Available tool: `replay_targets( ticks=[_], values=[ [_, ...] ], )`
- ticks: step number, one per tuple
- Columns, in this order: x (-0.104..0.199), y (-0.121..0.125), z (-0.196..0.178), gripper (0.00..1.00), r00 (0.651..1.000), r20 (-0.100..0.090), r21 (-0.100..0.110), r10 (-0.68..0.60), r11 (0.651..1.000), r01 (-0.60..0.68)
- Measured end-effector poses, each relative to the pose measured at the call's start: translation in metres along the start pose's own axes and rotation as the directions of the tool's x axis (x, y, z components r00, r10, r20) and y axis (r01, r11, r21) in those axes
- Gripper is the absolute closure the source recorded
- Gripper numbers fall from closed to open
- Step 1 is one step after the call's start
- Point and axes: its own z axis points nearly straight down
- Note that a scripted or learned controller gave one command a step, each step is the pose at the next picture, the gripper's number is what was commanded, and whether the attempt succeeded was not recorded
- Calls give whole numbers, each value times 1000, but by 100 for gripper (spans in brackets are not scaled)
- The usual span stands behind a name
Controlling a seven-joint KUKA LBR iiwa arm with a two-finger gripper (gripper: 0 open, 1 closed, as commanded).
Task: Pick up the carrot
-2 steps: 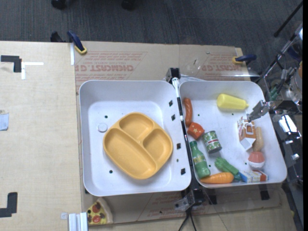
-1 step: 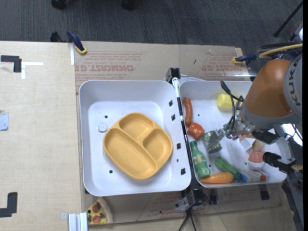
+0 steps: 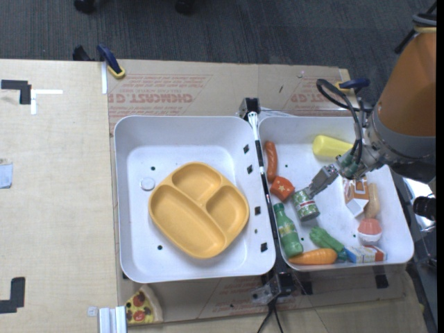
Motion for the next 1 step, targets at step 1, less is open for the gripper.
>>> replay_targets(
  ticks=[1],
  values=[
    [98, 47, 46, 0, 996, -2, 4, 88, 996, -88]
  ],
)
